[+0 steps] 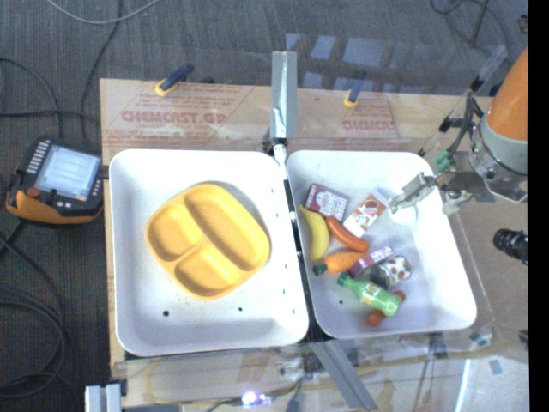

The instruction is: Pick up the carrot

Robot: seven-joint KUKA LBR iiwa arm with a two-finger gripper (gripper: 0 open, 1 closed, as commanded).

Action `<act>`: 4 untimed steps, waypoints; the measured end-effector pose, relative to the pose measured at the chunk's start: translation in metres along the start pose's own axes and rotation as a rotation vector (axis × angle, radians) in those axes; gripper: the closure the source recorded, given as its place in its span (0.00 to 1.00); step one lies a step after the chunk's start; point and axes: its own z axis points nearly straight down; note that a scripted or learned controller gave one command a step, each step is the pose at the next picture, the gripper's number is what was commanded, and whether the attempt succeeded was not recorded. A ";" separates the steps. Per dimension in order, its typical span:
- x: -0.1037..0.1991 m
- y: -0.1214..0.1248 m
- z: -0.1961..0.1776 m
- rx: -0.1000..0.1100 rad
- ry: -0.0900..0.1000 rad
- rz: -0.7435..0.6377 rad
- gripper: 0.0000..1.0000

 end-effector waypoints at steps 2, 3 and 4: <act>0.040 -0.002 0.199 -0.013 -0.006 -0.233 0.00; 0.040 -0.002 0.201 -0.022 -0.007 -0.229 0.00; 0.041 -0.035 0.205 -0.020 -0.008 -0.264 0.00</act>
